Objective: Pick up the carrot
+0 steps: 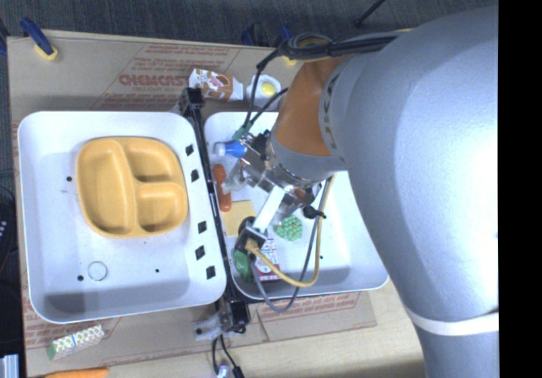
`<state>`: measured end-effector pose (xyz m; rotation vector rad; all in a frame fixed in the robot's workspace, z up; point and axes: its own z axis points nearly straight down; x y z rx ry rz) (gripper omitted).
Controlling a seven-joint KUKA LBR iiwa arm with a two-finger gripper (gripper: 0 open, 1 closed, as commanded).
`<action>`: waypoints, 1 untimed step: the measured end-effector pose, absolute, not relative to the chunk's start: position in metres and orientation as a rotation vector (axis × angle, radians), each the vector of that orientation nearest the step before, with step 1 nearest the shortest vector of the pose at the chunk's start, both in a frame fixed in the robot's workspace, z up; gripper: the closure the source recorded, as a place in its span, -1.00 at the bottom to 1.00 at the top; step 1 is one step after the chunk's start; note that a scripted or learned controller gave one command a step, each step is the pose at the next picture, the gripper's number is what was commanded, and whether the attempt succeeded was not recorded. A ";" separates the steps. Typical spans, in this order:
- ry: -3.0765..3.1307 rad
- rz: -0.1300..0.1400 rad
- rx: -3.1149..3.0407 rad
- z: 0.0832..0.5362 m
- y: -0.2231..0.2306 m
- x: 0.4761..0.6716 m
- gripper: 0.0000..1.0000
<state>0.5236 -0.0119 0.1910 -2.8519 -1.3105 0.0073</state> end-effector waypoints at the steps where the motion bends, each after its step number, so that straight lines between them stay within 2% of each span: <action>1: -1.511 0.005 -2.751 0.191 0.012 0.554 -1.00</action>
